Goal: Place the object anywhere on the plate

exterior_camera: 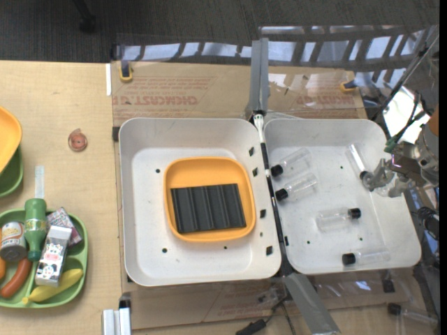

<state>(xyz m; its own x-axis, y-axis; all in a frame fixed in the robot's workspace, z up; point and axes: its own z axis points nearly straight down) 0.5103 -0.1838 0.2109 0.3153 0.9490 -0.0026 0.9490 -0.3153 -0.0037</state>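
Camera view: the left bin (140, 208), smooth white plastic with rounded corners, holds a squarish orange plate (207, 171) bearing a dark ribbed slab (208, 208). In the right bin (391, 243) lie several clear plastic vials with black caps, such as one vial (293, 162) near its left wall. The metallic gripper (380, 176) sits at that bin's right edge; whether it is parted or closed cannot be told.

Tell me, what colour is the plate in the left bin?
The plate is orange-yellow, with a dark grey ribbed insert in its middle. The camera view shows it best.
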